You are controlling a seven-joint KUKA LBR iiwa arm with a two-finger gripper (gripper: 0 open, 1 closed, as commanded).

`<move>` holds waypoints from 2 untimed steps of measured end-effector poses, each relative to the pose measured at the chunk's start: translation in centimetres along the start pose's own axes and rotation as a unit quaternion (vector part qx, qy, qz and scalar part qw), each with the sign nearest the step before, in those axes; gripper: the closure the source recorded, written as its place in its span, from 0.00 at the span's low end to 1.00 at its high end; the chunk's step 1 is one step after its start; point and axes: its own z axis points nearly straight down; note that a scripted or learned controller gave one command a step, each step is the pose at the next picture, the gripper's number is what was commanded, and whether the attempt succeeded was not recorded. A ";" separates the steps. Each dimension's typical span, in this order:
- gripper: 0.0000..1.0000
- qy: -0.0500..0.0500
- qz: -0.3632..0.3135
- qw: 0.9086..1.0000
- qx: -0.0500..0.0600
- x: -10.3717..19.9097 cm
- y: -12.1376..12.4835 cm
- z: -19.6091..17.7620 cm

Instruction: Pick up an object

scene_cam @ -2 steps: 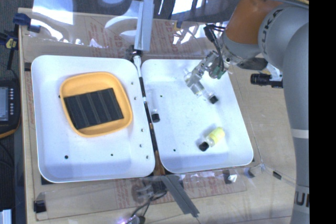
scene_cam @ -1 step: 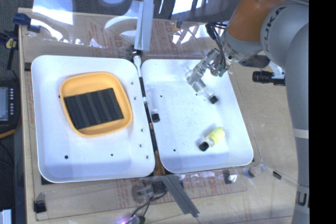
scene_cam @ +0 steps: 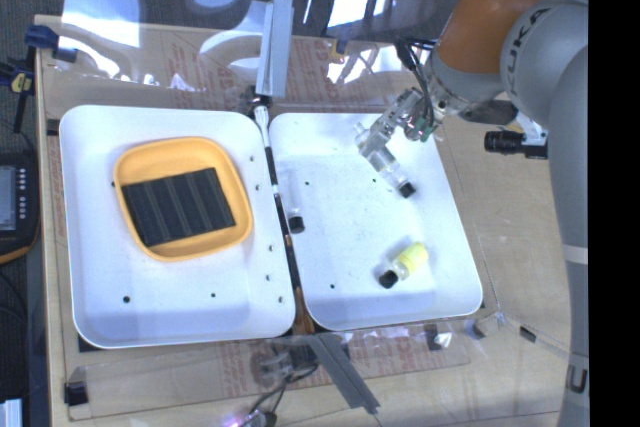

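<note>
Over right bin [scene_cam: 455, 300], we are seeing end effector [scene_cam: 383, 147] hanging above bare floor; its grip state we cannot tell (too blurred). Yellow object [scene_cam: 405, 262] lying near front wall, well apart, untouched.

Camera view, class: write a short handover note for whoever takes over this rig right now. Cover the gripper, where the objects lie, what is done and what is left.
Gripper: over the upper part of the right bin, nothing visibly held; finger state unclear.
Objects: a small yellow item with a black end lies in the right bin's lower part; a yellow tray with a dark ridged insert sits in the left bin.
Done: no pick is visible.
Left: grasp an object and lift it.
</note>
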 end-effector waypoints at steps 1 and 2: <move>1.00 -0.002 -0.001 1.000 -0.001 -0.1 0.1 -1.0; 1.00 -0.005 -0.002 1.000 -0.002 -0.2 0.2 -2.1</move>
